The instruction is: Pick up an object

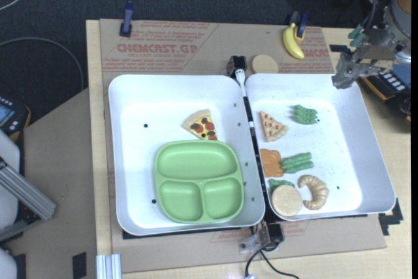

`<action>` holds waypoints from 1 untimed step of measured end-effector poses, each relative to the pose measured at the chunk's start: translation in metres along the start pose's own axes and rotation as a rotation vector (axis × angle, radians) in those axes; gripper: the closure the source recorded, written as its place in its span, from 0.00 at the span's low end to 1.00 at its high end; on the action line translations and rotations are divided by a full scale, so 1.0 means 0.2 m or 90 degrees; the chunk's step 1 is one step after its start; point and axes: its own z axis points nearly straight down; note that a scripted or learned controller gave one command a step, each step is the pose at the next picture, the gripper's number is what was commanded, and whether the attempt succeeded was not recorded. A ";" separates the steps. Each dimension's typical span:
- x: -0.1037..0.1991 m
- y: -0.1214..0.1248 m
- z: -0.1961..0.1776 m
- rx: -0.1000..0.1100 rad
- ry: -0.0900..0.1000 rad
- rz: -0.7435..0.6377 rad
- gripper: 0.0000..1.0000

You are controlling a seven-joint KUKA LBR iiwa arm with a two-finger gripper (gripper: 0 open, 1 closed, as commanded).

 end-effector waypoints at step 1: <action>0.35 -0.14 0.33 0.010 0.002 0.000 1.00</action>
